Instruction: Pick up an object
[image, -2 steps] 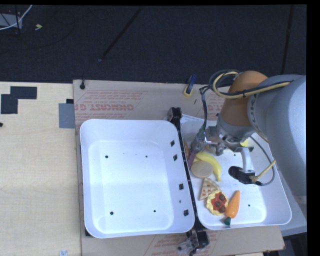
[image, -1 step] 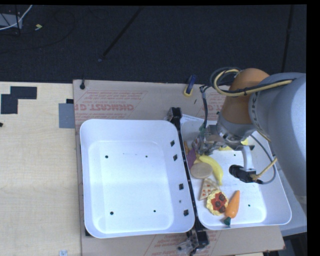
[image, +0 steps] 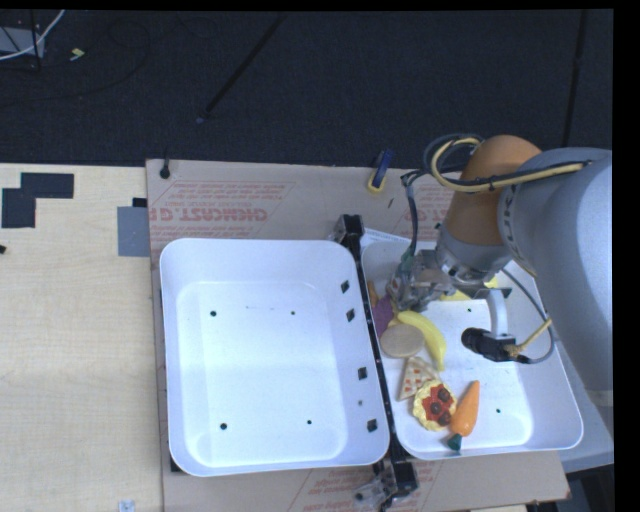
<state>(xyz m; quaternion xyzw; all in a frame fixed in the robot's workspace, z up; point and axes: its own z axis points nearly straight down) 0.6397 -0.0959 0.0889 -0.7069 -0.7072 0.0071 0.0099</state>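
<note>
Bench stock, one moment: two shallow white bins side by side, the left bin (image: 190, 300) bare of goods, the right bin (image: 545, 420) holding all the pickable items in a cluster against its left wall. Contents of right bin: yellow banana (image: 428, 335), curved, lying over the upper edge of a tan round disc (image: 401, 342); below these a pizza slice (image: 417, 378), touching a second piece with red topping (image: 436, 406); orange carrot (image: 465, 408) just beside that piece, tilted, its tip toward the bin's near rim. A purple item at the bin's left wall, too hidden to name. Arm: grey with orange band, reaching in from the right, gripper (image: 408, 288) low over the top of the cluster, just above the banana's upper end. Claw state: cannot tell, the wrist and cabling mask it, and no item is seen held. Step judged in hand: descent onto a target, most likely the banana or the disc. Handling note: the items crowd each other and the wall, so a good grasp would straddle the banana across its narrow width, clear of the disc. Risk judged: nudging neighbours, or closing on the wall side and slipping off.
</note>
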